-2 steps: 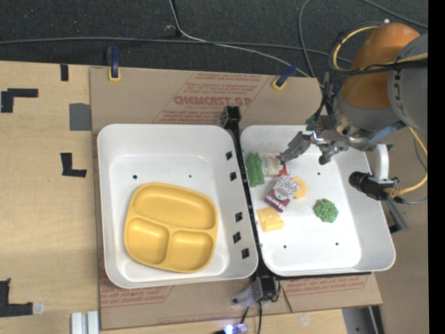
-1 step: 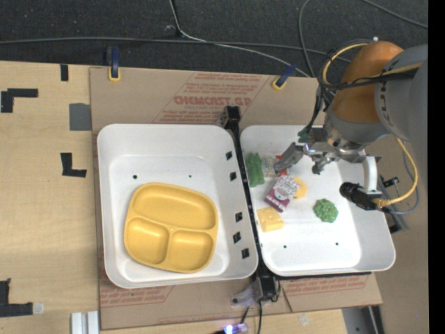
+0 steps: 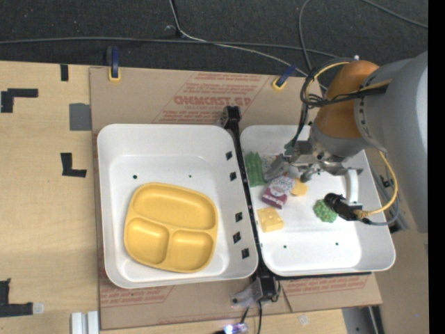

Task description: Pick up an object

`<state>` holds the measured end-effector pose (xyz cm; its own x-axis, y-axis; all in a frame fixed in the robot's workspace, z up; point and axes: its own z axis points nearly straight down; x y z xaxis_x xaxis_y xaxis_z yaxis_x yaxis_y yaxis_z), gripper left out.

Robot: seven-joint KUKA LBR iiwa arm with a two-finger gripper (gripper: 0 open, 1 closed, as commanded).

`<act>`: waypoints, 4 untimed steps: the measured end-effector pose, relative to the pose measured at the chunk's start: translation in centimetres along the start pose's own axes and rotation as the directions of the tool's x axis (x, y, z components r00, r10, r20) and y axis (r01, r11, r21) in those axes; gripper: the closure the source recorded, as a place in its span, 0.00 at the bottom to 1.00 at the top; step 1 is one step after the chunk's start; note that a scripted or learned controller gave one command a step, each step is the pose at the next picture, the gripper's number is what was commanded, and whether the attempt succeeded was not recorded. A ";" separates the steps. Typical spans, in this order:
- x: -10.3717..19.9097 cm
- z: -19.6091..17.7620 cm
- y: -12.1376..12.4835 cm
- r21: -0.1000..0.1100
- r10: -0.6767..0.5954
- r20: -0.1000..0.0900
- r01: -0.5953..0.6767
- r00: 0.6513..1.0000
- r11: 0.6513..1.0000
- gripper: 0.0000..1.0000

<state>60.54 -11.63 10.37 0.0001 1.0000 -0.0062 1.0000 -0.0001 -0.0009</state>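
Gripper (image 3: 284, 167): I see it low in the right bin (image 3: 375, 256), above the purple pack (image 3: 275, 195); whether it is clenched or released I cannot tell
Candidates: purple pack, yellow block (image 3: 270, 219), small yellow piece (image 3: 300, 188), green strip (image 3: 253, 168), broccoli (image 3: 325, 209), all in the right bin
Left bin (image 3: 111, 186): holds a yellow tray (image 3: 170, 226)
Risk: items lie crowded near the divider; I judge a descent could nudge neighbours or pinch two at once
Writing: red print on the cardboard (image 3: 208, 92), partly legible, "CHEMCAST"
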 end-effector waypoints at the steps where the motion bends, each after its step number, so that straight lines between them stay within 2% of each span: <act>1: 0.2 -1.2 0.0 0.000 -0.001 -0.004 0.001 1.000 1.000 1.00; 4: 1.0 -15.1 0.8 -0.005 -0.001 -0.005 0.001 1.000 1.000 1.00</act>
<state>61.32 -10.53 25.46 -0.0009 1.0000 -0.0008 1.0000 0.0009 0.0037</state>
